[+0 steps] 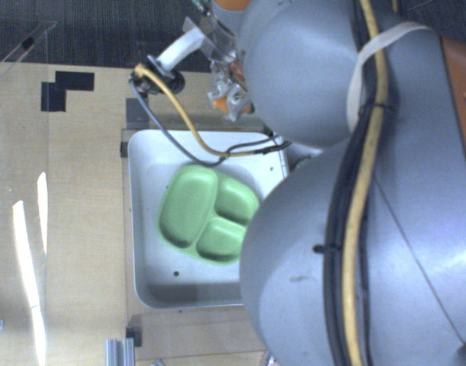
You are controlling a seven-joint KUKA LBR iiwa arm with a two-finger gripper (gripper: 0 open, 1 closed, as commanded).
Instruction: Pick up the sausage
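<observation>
A: How far along is it?

B: Barely begun, I judge. The arm (355,204) bulks nearest the camera and covers the right of the bench (72,204), so I cannot tell where the sausage lies. Nothing I can see is lifted.

A: What sits past the arm?

B: The bin (143,204), with its left and near walls in plain sight. A green plate (194,204) with three wells lies on its floor, right of the middle, and part of it is under the arm. The wells I can see hold nothing.

A: And the gripper?

B: The gripper (229,101) is farther off, over the bin's far rim and clear of the plate. I cannot tell whether it is apart or together, as it is small and blurred. I see nothing in it.

A: So what is left?

B: All of it, by my reckoning: find the sausage, come down on it, close and lift.

A: Is there room to move?

B: There is bare floor left of the plate and along the near wall. It is tighter at the far rim, where a cable (175,113) loops from the wrist across the bin's edge and could drag there. The walls look low, but a slanting descent near them could clip the rim.
</observation>
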